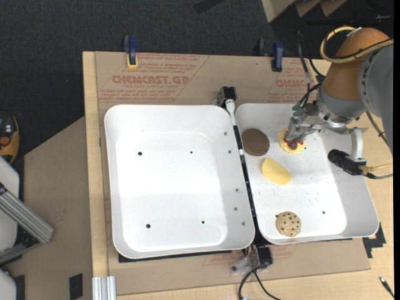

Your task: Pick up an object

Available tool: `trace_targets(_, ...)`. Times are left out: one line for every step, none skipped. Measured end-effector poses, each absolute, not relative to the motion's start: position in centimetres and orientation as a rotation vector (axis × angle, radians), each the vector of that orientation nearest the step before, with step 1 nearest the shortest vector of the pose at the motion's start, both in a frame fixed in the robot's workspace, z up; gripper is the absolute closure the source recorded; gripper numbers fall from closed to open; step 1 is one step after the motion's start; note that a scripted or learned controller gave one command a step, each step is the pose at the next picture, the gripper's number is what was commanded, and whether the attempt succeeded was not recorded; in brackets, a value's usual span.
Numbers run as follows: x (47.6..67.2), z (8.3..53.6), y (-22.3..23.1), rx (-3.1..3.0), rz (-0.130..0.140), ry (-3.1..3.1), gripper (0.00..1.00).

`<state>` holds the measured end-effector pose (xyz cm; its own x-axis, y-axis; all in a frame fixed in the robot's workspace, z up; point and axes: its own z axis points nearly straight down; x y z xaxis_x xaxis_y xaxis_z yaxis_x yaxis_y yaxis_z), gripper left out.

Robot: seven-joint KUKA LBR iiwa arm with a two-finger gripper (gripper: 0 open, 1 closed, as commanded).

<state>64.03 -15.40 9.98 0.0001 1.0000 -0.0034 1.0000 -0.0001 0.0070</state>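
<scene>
Hovering gripper (pixel 294 136) over red-yellow item (pixel 292 145), finger state unclear; brown disc (pixel 255 142) just beside, yellow lump (pixel 275 171) nr.

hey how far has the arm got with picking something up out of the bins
Done so far: the arm has reached into the right bin and its gripper is down at a small yellow and red object near the far side. In hand: nothing I can confirm; a grasp isn't visible from here. Left: the lift itself. The brown disc, yellow piece and cookie lie untouched in that bin.
</scene>
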Motion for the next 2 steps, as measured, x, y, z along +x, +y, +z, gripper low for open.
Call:
trace_targets(59.3, 9.5, -20.9, 2.212, 0.021, 2.205, 1.00)
trace_targets(53.9, 9.5, -14.6, 2.200, 0.020, 2.201, 1.00)
